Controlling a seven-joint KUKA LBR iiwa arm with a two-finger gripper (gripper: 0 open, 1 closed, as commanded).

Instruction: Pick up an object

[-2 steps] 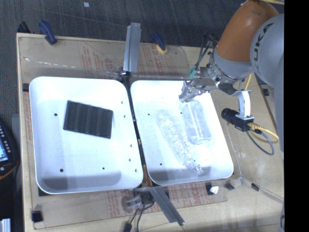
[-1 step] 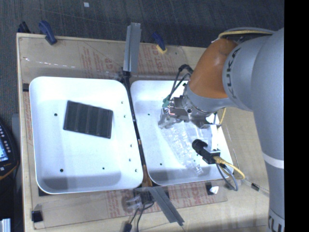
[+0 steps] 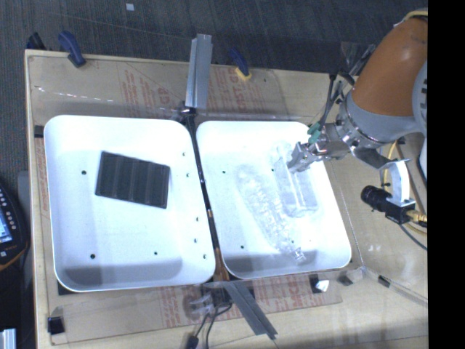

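My pincer point(image 3: 301, 155) hangs low over the right shallow white bin point(image 3: 218, 195); whether it is apart or together I cannot tell. Just beside it lie two clear crinkled plastic bottles point(image 3: 272, 202), slanted toward that bin's near corner, likely targets.

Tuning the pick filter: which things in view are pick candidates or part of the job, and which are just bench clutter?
Job:
- gripper, over the right bin
- clear plastic bottle, lying in the right bin
- second clear plastic item, beside it
- dark ridged rectangular pad, flat in the left bin

Clutter:
- blue clamps on the far bench edge
- metal divider bar between the bins
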